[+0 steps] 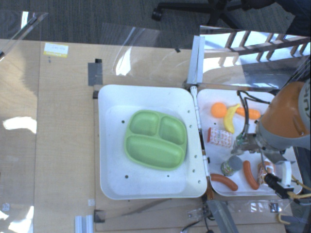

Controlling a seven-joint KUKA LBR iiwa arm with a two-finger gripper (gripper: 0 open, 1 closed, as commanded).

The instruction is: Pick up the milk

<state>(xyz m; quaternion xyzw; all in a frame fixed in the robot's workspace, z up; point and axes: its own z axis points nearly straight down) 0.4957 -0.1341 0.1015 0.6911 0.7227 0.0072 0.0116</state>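
From where I stand, the light wooden bench [58, 130] stretches off to the left, bare but for a small yellow label [56, 49] near its far edge and a dark bracket [95, 73] by the corner of the left bin [112, 178]. That white bin holds a green divided plate [156, 139], lying flat near its middle, with two small compartments at the far side and one long one nearer me. A metal divider strip [199, 130] runs between the two bins. In the right bin [206, 98], going across, there is the milk [220, 137], a small white carton with red print, lying on its side near the bin's left wall, about midway along it. Beyond it sit an orange [219, 110] and a yellow banana [229, 119], touching each other, with a carrot-like orange piece [249, 114] just beside the banana. Nearer me lie a small greyish round item [228, 167], a reddish sausage [224, 181] along the near rim, and a second sausage [250, 174] to its right. The gripper [241, 145] hangs just right of the milk, not on the carton; how wide it stands I cannot tell. The grey arm with its orange band [290, 113] looms over the bin's right side.
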